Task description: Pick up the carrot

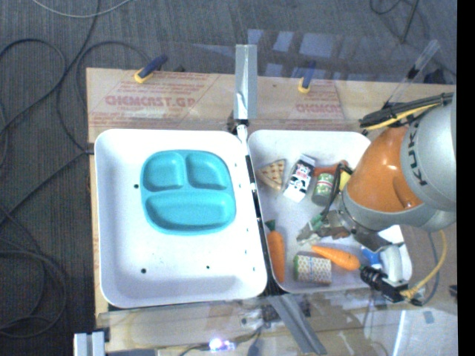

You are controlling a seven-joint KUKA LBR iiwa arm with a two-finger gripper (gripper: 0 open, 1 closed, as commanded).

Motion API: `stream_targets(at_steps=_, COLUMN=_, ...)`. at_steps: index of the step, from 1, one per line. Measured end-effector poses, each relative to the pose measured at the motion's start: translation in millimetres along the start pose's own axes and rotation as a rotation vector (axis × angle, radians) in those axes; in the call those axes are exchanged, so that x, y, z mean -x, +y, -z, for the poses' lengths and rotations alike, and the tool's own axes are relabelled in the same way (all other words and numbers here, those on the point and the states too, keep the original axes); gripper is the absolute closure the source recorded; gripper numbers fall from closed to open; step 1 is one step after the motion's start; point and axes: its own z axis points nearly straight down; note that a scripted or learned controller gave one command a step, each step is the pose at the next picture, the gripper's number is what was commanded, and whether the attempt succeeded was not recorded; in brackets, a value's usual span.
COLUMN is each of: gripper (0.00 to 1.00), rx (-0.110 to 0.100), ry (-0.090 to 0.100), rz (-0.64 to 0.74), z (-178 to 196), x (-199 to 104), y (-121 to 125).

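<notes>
Visibly, "KU" marks the arm (434, 169); gripper (320, 228) spread wide, near carrot (338, 257).

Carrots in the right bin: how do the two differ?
The left carrot lies lengthwise along the right bin's left wall; the right carrot lies crosswise, just below the tool. The left one lies apart; the right one rests against a small can. Both are orange and tapered.
</notes>
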Motion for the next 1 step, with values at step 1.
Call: stream_targets(at_steps=1, gripper=0.0, rx=0.0, ry=0.0, rz=0.0, z=-0.1, x=0.0, y=-0.1)
